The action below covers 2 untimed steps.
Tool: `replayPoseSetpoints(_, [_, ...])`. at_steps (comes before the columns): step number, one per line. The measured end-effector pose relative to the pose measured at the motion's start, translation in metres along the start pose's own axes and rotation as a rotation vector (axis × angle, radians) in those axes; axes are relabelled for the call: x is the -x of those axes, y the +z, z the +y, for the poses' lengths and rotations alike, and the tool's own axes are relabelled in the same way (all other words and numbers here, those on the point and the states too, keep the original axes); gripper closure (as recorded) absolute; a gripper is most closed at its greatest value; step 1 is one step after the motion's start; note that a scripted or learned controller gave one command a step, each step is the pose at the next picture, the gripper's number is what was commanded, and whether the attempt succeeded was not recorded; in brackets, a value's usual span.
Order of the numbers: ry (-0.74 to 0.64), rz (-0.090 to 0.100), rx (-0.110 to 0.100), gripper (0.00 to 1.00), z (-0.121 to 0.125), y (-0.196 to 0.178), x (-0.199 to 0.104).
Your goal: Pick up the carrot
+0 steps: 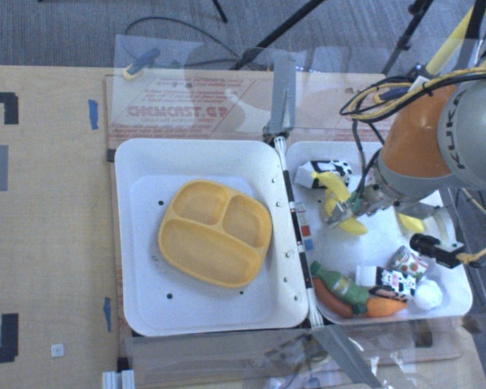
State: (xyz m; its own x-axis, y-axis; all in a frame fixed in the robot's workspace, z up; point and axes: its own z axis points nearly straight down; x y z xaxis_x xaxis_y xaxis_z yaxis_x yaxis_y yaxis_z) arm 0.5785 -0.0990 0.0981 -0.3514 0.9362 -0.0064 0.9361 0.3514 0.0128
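Carrot lies at the front of the right bin; the gripper is over the bananas farther back.

The carrot (385,307) lies on its side against the near wall of the right bin (458,298), orange, its tip touching a white ball (427,296) to its right and a green bottle (340,286) lying just to its left, with a red-brown item (330,299) below the bottle. A black-and-white patterned carton (398,277) sits just behind the carrot. Well apart from it, toward the bin's middle, the gripper (346,210) hangs low among yellow banana pieces (337,191); whether its fingers are spread or closed cannot be told. The left bin (138,241) holds a yellow divided plate (215,232).
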Motion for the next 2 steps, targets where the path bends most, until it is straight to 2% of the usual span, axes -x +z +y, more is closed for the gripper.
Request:
replayPoseSetpoints(1, [0.201,0.007,-0.016,1.0,-0.067,-0.087,-0.046])
replayPoseSetpoints(2, [0.441,0.003,-0.014,1.0,-0.062,-0.154,-0.111])
